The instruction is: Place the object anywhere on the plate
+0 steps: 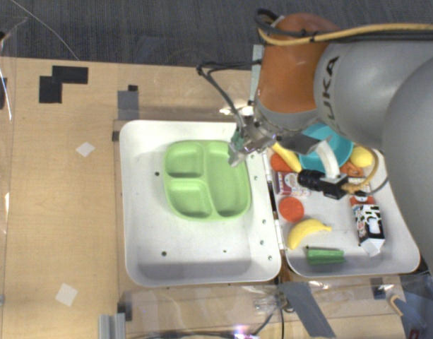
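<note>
Over the plate's 1 o'clock corner I see the gripper, hanging low above the rim where the long compartment ends. From my screen I cannot tell whether it is wide or narrow, nor whether it holds anything. A greenish speck shows at its tip, and that may be plate colour behind it. The arm reaches in from 3 o'clock, with its orange band at 1 o'clock of the gripper.

The plate is green with 3 compartments: 2 small ones on its 9 o'clock side and 1 long one on its 3 o'clock side. It lies flat in the left bin, a little toward 1 o'clock of that bin's middle.

Which thing is the task's object I cannot tell. The loose things I can make out lie in the right bin. At its 12 o'clock end a teal bowl sits partly under the arm, with a lemon just beside it at 3 o'clock. The top banana lies at 10 o'clock, near the gripper, over something red. Going toward 6 o'clock from there I see a red-and-white packet, a red disc, the low banana and a green block. A carton lies at 4 o'clock, apart from the disc.
</note>
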You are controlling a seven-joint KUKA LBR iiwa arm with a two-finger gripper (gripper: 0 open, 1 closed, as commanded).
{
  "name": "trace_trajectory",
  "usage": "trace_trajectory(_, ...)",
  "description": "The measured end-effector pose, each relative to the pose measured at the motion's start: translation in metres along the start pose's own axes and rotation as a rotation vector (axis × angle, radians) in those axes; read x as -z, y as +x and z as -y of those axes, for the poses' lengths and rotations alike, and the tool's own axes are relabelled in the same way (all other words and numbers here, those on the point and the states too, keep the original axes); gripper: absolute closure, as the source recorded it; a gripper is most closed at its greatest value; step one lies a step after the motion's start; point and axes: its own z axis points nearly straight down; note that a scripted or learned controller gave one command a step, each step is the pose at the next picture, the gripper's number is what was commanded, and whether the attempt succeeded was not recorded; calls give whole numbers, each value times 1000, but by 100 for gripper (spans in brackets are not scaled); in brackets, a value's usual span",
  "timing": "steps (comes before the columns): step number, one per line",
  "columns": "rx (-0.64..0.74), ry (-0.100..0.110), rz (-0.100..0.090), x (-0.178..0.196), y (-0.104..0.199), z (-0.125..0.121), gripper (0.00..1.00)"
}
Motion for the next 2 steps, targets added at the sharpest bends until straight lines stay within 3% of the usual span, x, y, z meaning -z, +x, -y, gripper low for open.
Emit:
trace_trajectory(1, 227, -7, 4, 90, 40, -42, 100)
trace_trajectory(2, 151, 8, -2, -9, 110, -42, 100)
